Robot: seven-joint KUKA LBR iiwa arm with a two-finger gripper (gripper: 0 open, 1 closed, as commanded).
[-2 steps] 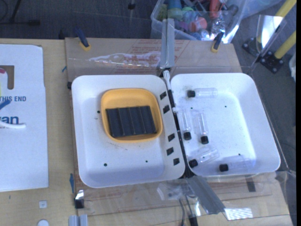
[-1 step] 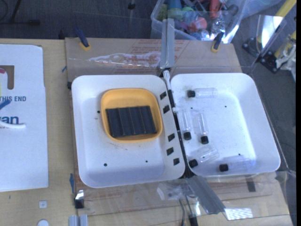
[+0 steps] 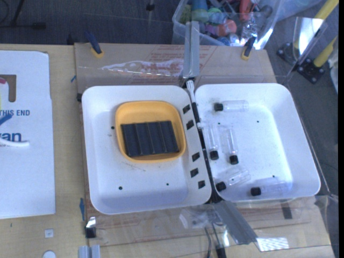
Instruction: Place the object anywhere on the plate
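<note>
A yellow square plate (image 3: 124,113) sits in the middle of the left white bin (image 3: 102,190). A dark grey ribbed rectangular block (image 3: 150,138) lies flat on the plate, covering most of its floor and reaching toward its front rim. In the right white bin (image 3: 282,120) lie several clear tubes with black caps, among them one at the back (image 3: 231,106), one in the middle (image 3: 231,143) and one at the front (image 3: 269,188).
A row of black clips (image 3: 193,144) runs along the seam between the two bins. A clear tub of colourful items (image 3: 226,7) stands behind the bench. A white printed board (image 3: 24,138) lies left of the bins.
</note>
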